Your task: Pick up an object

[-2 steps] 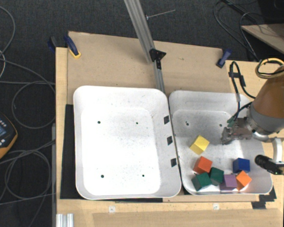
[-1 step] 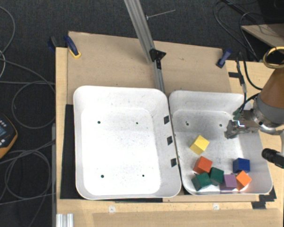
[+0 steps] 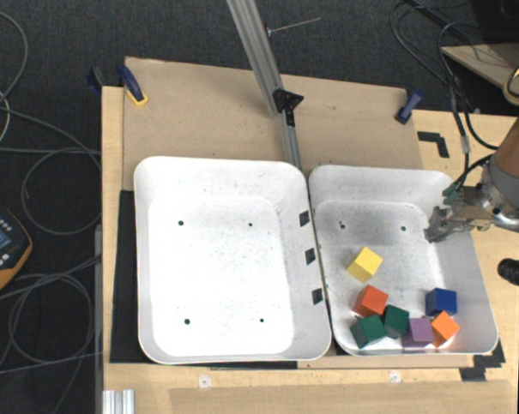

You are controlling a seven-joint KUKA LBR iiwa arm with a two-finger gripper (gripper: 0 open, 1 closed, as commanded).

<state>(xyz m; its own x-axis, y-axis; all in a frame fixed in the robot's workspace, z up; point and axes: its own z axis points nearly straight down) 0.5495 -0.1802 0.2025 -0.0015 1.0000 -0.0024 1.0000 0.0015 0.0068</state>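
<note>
Meanwhile the tool [image 3: 436, 228], grip state unclear, hovers up-right of the yellow block [image 3: 365, 264], well apart.

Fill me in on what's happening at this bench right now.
A grey robot arm reaches in from the right, its two-finger gripper hanging over the far right part of the right-hand white bin, nothing visibly between its fingers. The blocks lie untouched nearer the front: a yellow cube alone, then an orange-red, two green, a purple, an orange and a blue cube clustered.
</note>
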